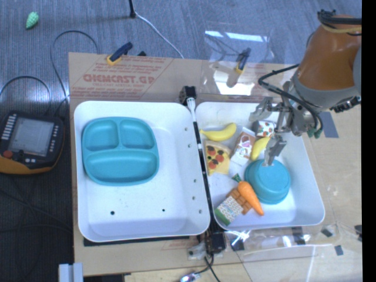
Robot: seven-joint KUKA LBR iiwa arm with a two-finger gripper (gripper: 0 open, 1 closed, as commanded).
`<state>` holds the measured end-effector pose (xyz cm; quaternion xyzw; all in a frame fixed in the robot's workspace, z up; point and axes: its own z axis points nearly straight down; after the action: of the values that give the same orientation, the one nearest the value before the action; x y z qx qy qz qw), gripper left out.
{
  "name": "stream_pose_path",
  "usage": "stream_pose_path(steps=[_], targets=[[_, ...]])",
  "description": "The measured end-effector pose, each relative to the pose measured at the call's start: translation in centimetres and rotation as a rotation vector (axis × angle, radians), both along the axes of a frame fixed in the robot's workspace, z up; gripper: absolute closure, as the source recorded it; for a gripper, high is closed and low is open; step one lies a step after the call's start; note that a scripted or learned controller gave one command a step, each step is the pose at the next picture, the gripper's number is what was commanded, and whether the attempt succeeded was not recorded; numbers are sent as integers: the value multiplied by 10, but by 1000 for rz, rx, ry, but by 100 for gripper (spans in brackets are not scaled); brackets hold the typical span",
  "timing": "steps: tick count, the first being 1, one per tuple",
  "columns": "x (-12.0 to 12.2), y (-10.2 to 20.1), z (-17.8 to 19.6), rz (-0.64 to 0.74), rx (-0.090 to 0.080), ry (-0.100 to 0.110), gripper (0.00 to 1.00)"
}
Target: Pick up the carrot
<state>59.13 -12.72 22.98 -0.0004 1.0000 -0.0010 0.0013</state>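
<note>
Gripper (274, 151): hung over the blue bowl (270, 182) in the right bin (311, 207), finger spread indiscernible, nothing visibly held. Carrot (251, 198): lay just beside the bowl's near edge, leaning on a small carton (230, 208), not yet reached. Banana (218, 133): well apart.

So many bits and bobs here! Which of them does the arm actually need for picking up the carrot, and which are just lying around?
Needed for the job:
- carrot, in the right bin
- gripper, over the blue bowl

Just lying about:
- banana
- pizza slice
- blue divided plate in the left bin
- handheld controller beside the bench
</note>
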Motion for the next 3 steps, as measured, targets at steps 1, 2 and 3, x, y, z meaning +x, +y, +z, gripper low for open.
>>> stream_pose_path(steps=[1, 2, 3], targets=[[-25, -4, -118, 140, 1, -6, 0], [-64, 18, -140, 71, -3, -15, 0], [-78, 80, -42, 121, 2, -8, 0]])
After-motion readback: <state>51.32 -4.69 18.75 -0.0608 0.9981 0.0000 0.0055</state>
